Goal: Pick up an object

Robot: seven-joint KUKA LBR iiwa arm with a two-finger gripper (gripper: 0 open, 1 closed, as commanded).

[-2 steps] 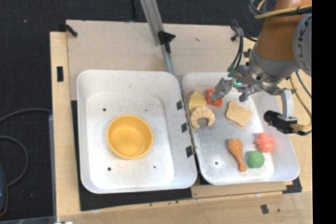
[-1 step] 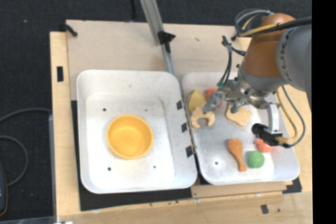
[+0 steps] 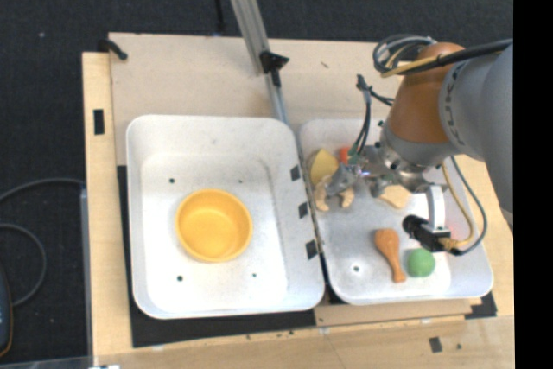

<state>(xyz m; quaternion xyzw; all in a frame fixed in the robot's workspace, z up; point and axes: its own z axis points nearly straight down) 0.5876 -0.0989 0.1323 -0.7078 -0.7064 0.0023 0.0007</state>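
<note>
Near the right bin's [image 3: 346, 294] front edge lie a green ball [image 3: 421, 263] and an orange drumstick [image 3: 390, 251]. My end effector [image 3: 350, 177] hovers by the left wall, over a yellow piece [image 3: 323, 165]; grip state cannot be determined.

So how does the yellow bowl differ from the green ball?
The yellow bowl is far larger than the green ball. The bowl is an open round dish standing upright; the ball is a solid sphere. The bowl sits alone in the left bin; the ball lies in the right bin, beside an orange drumstick-shaped toy. Both look round from above.
</note>
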